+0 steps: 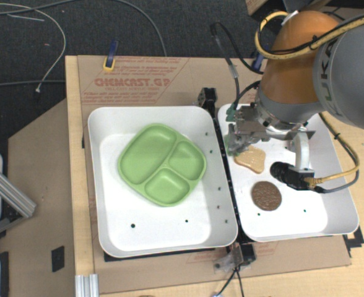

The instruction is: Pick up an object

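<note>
A tan, toast-like piece (251,160) lies near the left wall of the right bin (337,218). A round dark brown cookie (267,196) rests a little in front of it on the bin floor. My gripper (242,138) hangs low over the bin's back left part, just above and behind the tan piece, and its metal body hides that piece's far edge. I see nothing lifted off the bin floor. The grey and orange arm (296,48) covers the back of the right bin.
The left bin (108,221) holds a green divided plate (162,164) at its middle. A black plug on a yellow cable (291,174) hangs from the arm just right of the tan piece. The ridge between the bins (226,178) runs close to my gripper's left.
</note>
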